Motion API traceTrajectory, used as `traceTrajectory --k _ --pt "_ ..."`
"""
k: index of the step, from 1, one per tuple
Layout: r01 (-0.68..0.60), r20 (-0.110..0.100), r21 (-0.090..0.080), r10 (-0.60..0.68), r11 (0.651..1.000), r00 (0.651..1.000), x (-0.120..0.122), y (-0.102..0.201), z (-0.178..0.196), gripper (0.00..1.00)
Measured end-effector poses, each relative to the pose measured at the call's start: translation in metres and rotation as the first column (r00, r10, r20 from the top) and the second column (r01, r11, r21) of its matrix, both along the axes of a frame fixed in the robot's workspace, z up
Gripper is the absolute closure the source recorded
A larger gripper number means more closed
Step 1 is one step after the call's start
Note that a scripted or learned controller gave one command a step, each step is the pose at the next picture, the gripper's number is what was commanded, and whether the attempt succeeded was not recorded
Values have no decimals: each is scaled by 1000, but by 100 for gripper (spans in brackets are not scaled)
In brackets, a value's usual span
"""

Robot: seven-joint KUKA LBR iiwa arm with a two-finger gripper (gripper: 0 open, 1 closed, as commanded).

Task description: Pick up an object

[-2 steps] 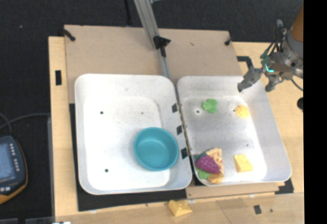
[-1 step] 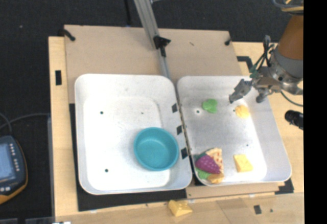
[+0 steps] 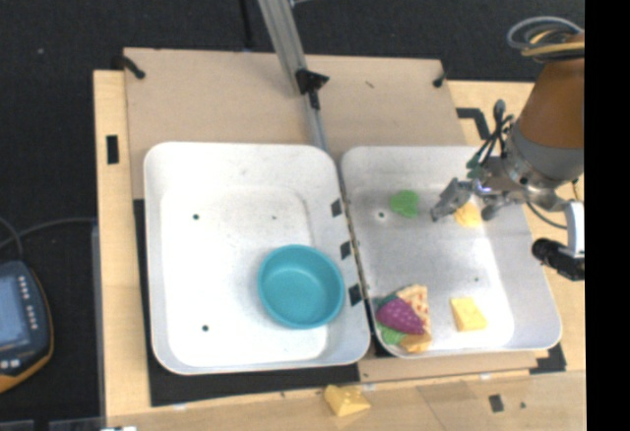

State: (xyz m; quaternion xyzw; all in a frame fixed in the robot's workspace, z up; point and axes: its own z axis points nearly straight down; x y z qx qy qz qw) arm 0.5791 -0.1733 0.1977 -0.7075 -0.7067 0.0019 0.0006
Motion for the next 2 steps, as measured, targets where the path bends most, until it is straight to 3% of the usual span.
traceTrajectory --k 1,2 --pt "1 2 1 -1 1000 1000 2 8 -55 0" --pt "6 8 2 -6 1000 1000 4 7 -42 100"
